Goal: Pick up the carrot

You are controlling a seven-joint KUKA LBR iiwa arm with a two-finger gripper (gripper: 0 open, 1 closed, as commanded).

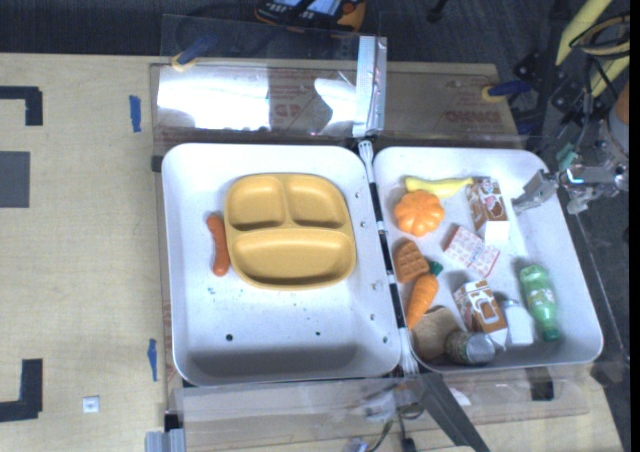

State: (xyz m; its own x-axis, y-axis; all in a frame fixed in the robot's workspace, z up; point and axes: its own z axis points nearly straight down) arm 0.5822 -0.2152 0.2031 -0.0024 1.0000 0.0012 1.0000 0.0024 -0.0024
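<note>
from my remote seat i look down at a slant on a pale wooden bench [80,270] bearing two shallow white bins side by side.

in the right bin [585,340], nearest me, a brownish lump [432,332] touches a small grey-capped jar [470,347] lying on its side. just beyond them the carrot [421,298], orange with a green top, lies at the bin's left wall, its tip pointing toward me. to its right sits a small carton [481,306] with red and white print, too small for me to read, and right of that a green bottle [539,298] lies on its side. beyond the carrot is a brown waffle-like piece [408,260], then a red and white packet [470,251], an orange pumpkin [418,212], a second small carton [488,205] and, farthest, a yellow banana [438,183]. i can read no label on any of them.

the left bin [190,320] holds a yellow plate [290,230] with three compartments, and an orange sausage [218,243] lies just beside the plate's left edge.

the gripper [545,188] hangs over the right bin's far right corner, well apart from the carrot. i cannot tell whether it is released or clenched; nothing shows in it.

beyond the bins stands a clear panel [260,90] with faint reddish writing i cannot read, and farther still a handheld controller [308,0] with a lit screen rests on the dark floor.
</note>
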